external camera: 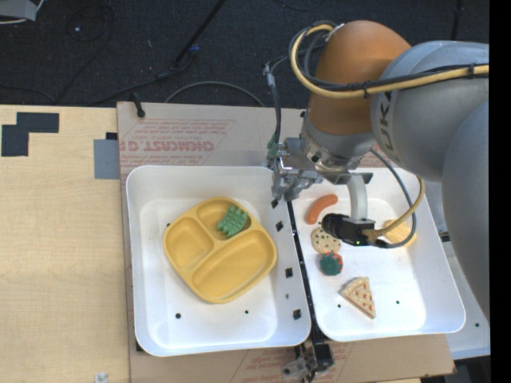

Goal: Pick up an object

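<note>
My gripper (pixel 281 191) hangs over the divider between the two bins, at the top left corner of the right bin (pixel 423 313). Nothing shows held in it. Just to its right lies an orange-red sausage (pixel 322 207). Below that are a round speckled cookie (pixel 325 240), a small green and red piece (pixel 331 263) and a pizza slice (pixel 359 297). An orange-yellow piece (pixel 403 231) lies further right, partly hidden by the arm.
The left bin (pixel 160 325) holds a yellow divided plate (pixel 227 271) with a green broccoli-like piece (pixel 233 222) in its upper compartment. The big grey and orange arm (pixel 359 78) covers the right bin's upper part. Bare wooden bench lies to the left.
</note>
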{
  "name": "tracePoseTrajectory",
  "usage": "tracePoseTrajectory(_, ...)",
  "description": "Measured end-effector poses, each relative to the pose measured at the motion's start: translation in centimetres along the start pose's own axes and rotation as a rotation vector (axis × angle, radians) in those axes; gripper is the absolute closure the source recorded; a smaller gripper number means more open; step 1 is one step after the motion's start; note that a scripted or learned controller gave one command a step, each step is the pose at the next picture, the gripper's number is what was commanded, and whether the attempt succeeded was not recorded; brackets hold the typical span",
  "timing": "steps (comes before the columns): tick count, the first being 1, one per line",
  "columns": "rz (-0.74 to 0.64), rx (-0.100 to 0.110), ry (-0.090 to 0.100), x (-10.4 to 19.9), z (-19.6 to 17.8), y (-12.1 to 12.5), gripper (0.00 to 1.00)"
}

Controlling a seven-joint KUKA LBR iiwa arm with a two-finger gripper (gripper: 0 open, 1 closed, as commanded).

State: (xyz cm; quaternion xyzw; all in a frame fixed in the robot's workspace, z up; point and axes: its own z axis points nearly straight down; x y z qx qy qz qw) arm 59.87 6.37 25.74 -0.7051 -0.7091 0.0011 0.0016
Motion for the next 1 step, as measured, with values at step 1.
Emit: tracePoseTrajectory(1, 0.001, -0.001, 0.000, 4.76, -0.02, 0.87, 1.00)
